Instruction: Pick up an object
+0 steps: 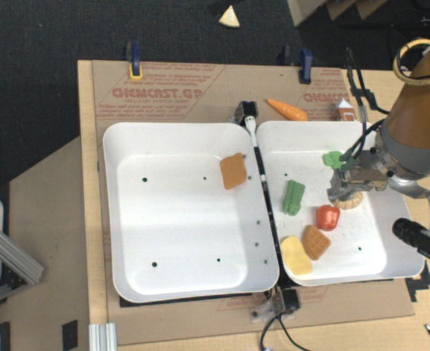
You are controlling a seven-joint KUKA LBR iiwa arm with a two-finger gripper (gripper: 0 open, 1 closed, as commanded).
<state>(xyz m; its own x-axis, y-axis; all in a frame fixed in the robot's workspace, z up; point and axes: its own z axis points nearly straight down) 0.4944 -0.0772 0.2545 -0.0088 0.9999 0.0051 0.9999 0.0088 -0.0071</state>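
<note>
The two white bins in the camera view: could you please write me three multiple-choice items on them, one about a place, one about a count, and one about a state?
1. Where does the brown toast-like piece lie?
A. In the left bin
B. In the right bin
C. On the cardboard behind the bins

2. How many things lie in the left bin?
A. One
B. Three
C. Five

3. How does the orange carrot stand to the bins?
A. Inside the right bin
B. Outside both, on the board behind
C. Inside the left bin

Answers: 1 A, it rests near the left bin's right wall. 2 A, the brown piece is alone there. 3 B, it lies beyond the rim of the right bin, where the gripper works.
</note>
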